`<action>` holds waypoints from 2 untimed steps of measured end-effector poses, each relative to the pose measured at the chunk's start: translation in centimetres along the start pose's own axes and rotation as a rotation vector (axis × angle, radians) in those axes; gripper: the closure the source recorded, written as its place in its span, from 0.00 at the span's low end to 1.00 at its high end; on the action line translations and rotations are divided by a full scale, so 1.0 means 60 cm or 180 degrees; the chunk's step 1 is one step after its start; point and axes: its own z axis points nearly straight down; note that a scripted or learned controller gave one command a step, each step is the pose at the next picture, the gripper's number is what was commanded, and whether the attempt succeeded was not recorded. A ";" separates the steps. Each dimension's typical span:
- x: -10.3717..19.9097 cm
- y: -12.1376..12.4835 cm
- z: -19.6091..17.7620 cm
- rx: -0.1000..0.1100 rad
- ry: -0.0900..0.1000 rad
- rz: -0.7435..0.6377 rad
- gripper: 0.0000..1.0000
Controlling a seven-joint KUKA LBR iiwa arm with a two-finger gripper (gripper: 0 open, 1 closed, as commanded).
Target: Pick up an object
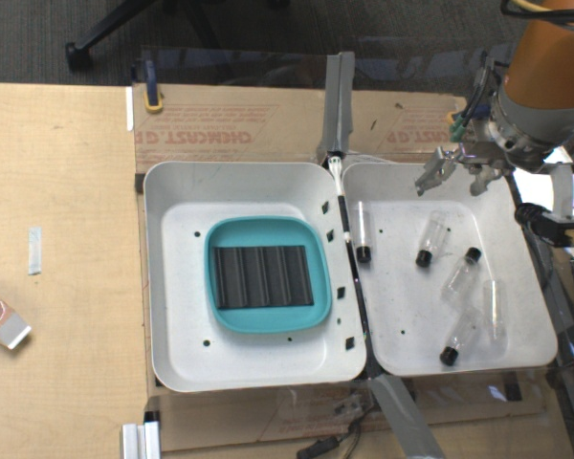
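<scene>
With the gripper (pixel 456 172) seen spread apart and holding nothing at the upper right of the frame, a clear vial (pixel 430 240) lying just below it in the right bin (pixel 402 347) is best approached straight down, fingers straddling its width.

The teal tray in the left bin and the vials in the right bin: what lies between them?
In the camera view, between the teal tray and the vials lie the two bins' adjoining white rims with small black clips.

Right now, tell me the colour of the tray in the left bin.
Teal tray, with a dark ribbed insert; seen in the camera view.
</scene>
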 end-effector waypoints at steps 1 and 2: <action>-0.068 -0.047 0.181 0.0000 0.0002 0.0126 0.00; -0.114 -0.081 0.288 -0.0002 0.0003 0.0110 0.00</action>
